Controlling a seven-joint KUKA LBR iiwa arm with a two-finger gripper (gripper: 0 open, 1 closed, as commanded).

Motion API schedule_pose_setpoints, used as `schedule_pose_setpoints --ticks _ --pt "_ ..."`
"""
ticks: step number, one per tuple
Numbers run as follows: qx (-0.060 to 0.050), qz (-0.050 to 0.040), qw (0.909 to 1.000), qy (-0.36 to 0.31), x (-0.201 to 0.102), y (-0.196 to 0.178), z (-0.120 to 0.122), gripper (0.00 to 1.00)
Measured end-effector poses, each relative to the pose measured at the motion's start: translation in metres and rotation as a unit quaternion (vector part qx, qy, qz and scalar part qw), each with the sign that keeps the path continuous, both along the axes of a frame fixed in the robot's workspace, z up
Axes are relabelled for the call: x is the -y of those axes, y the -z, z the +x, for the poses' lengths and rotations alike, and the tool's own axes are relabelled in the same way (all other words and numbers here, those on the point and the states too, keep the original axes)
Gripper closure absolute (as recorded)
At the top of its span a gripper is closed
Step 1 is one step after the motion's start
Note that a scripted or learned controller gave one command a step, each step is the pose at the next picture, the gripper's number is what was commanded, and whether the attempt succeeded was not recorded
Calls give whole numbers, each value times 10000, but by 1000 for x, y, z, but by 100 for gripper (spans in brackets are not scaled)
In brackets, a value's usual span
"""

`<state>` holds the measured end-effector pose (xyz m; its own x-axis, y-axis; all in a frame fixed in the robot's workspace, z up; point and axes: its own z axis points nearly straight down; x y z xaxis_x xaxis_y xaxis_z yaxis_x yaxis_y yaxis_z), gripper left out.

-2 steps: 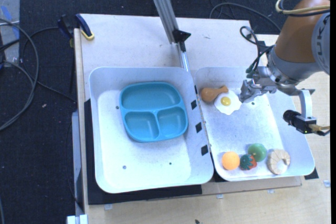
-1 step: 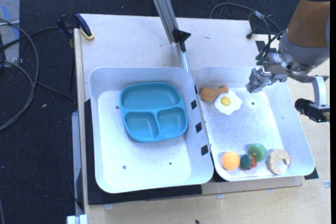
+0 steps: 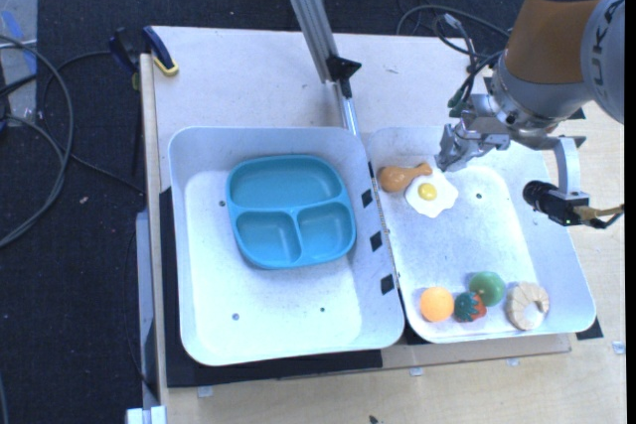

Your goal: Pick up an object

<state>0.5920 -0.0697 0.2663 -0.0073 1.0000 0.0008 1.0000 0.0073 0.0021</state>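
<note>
Nothing sits between the fingers as far as I can see, and whether they're wide or narrow I can't tell. The gripper (image 3: 449, 157) hovers just above the fried egg (image 3: 431, 196), drumstick (image 3: 402, 176) beside it. Looks like the approach step; next it needs to drop straight down.

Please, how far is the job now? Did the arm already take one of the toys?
Nothing looks picked yet. The tool hangs over the far end of the right bin, close to the fried egg and the drumstick, both lying on the bin floor. The orange ball also rests at the near end. Left to do: descend, grasp one toy, lift it.
</note>
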Motion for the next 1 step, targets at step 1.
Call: schedule_pose_setpoints --ticks 1 --pt "-9 -4 10000 4 -42 6 7 100"
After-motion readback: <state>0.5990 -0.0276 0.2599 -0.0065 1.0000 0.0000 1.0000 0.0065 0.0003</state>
